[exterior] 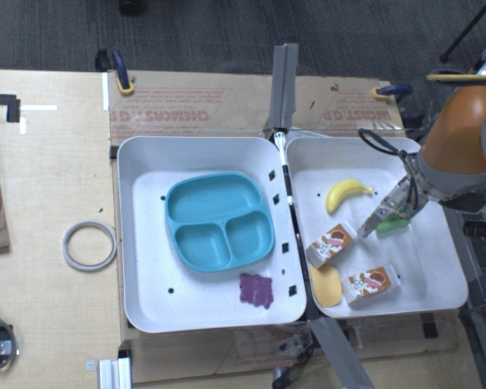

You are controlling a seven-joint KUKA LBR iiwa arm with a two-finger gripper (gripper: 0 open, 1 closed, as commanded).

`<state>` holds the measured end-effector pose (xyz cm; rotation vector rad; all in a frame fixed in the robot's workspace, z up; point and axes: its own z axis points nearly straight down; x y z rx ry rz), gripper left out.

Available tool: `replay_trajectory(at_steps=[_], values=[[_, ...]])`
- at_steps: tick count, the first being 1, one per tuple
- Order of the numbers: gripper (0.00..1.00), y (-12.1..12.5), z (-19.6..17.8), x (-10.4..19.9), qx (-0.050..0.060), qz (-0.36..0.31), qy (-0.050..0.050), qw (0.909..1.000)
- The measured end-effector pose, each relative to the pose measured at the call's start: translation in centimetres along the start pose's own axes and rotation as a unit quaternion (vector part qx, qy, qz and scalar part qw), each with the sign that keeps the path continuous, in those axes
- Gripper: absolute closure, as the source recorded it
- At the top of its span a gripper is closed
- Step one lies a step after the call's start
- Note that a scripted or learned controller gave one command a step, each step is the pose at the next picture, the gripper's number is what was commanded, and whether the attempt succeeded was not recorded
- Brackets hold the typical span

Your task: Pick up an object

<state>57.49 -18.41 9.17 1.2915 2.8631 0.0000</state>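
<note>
Claw [371, 227] is seen low in the right bin [437, 286], fingers' state not discernible. Banana [346, 193] lies up-left of it, green object [394, 223] beside it, two small cartons [330, 245] [370, 285] below-left. Blue divided tray [219, 220] and purple piece [257, 289] occupy left bin [138, 241].

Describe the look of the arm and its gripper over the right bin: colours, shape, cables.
The arm is a thick rounded grey body with a broad orange band above the wrist. A black cable loops off its left side. The gripper is slim, grey and metallic, tapering toward its tip, with a small green patch beside it.
</note>
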Motion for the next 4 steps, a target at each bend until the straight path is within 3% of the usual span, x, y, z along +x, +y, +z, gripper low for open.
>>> replay_trajectory(at_steps=[1,2,3,4], values=[[0.0,4.1,0.0,-1.3,0.001,0.277,0.0,0.9609],[0.0,9.9,-0.4,-1.6,-0.001,0.15,-0.001,0.9886],[1.0,9.9,-1.4,-1.6,0.0,0.148,-0.002,0.9889],[1.0,15.6,-13.6,4.9,0.0,0.177,-0.001,0.9842]])
